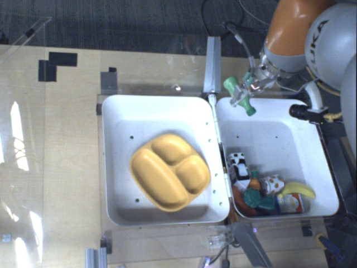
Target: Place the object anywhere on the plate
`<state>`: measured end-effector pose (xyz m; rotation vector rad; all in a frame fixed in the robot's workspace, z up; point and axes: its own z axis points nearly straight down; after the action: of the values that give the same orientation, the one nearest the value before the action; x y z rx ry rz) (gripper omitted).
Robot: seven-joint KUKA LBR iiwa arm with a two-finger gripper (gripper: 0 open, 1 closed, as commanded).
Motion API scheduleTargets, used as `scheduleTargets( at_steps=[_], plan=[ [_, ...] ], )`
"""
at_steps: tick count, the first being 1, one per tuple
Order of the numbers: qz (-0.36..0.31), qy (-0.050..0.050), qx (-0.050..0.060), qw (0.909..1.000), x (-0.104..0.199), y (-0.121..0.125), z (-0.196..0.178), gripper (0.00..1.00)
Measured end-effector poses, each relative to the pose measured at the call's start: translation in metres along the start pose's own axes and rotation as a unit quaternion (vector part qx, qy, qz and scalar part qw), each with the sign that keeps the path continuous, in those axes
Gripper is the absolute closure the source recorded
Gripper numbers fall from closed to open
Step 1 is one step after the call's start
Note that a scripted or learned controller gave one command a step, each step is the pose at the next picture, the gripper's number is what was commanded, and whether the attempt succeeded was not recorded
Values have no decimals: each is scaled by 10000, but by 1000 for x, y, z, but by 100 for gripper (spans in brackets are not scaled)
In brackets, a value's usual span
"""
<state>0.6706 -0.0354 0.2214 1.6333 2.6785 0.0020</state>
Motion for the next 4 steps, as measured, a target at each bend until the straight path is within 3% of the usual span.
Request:
scheduleTargets(
  at_steps=[1, 2, 3, 4],
  plan=[
    [190, 4, 3, 9998, -2, -10, 38, 100],
    [-554, 10, 3, 9985, -2, -29, 38, 100],
    [-239, 14, 5, 9997, -2, -45, 38, 100],
    [-1037, 12, 1, 9946, 16, -82, 38, 100]
  ],
)
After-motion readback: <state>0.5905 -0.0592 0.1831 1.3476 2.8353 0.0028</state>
